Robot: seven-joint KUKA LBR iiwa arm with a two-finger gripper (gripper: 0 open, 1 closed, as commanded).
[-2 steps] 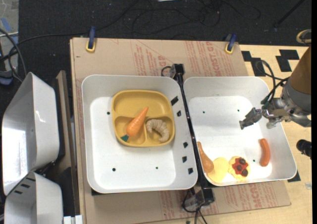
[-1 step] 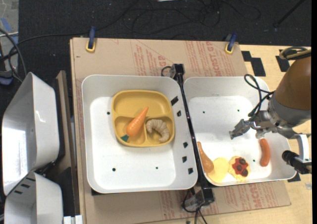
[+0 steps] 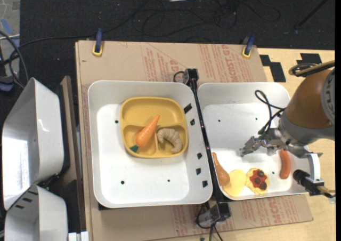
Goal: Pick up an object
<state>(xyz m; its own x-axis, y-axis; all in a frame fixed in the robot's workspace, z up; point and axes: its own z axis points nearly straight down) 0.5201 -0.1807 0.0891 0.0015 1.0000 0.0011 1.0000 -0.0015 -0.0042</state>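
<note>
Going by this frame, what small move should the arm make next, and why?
Probably lower the pincer toward the drumstick. The pincer hovers over bare floor of the right bin with nothing between its fingers, and the drumstick, lying below and left of it, looks like the nearest item.

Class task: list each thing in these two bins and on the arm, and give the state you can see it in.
Yellow plate: flat in the left bin, holding food.
Carrot: lying in the plate.
Shrimp: lying in the plate, beside the carrot.
Drumstick: lying in the right bin.
Pizza slice: flat, near the front wall.
Sausage: lying loose.
Tool: low over the right bin, holding nothing visible.
</note>
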